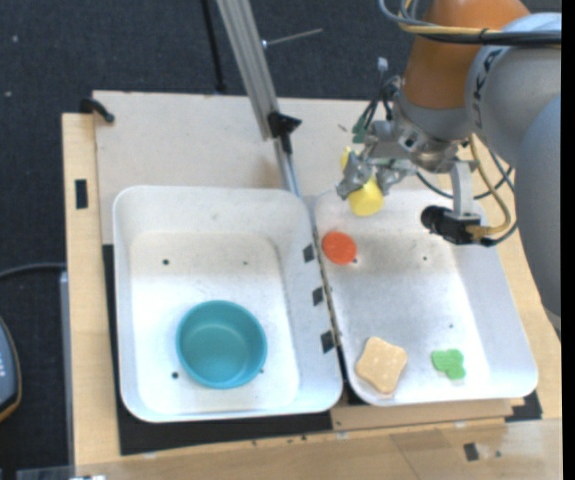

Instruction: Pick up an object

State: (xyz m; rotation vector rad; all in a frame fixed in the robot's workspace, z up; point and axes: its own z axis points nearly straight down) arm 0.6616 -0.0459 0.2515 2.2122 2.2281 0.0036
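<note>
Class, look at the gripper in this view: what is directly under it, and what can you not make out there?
A yellow object sits at the gripper tips, over the far end of the right bin. The object's upper part is covered by the gripper, so contact cannot be judged.

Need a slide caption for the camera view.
Gripper over right bin with yellow object between its fingers.

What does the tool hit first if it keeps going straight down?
Probably the yellow object at the tool, seemingly between its fingertips; beneath that, the right bin floor. Depth is unclear from this view.

No legible txt or labels anywhere.
</note>
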